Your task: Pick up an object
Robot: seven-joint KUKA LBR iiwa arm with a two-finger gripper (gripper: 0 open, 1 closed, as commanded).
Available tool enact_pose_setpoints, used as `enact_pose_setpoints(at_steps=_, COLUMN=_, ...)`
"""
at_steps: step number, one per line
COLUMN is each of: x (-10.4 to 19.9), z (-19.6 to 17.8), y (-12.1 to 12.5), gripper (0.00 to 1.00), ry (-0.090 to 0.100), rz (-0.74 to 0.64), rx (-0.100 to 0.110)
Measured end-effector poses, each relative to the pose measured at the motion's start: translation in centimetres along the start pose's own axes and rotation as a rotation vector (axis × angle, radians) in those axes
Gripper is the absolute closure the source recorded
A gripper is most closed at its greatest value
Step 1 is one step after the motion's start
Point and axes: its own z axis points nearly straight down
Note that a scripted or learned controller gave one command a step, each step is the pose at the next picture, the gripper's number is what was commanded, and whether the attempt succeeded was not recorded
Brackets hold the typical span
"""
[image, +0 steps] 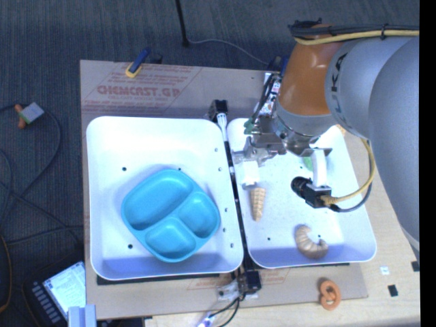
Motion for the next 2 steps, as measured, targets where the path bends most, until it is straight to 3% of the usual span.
enact_pose_setpoints(at_steps=1, x=1.3, z=0.2, y=8.0, gripper=1.0, ry=-0.001, rz=-0.001, rx=-0.001)
enact_pose_setpoints(at_steps=2, x=1.3, z=-0.8, y=8.0, gripper=1.0, ry=-0.004, rz=-0.001, rx=-0.002)
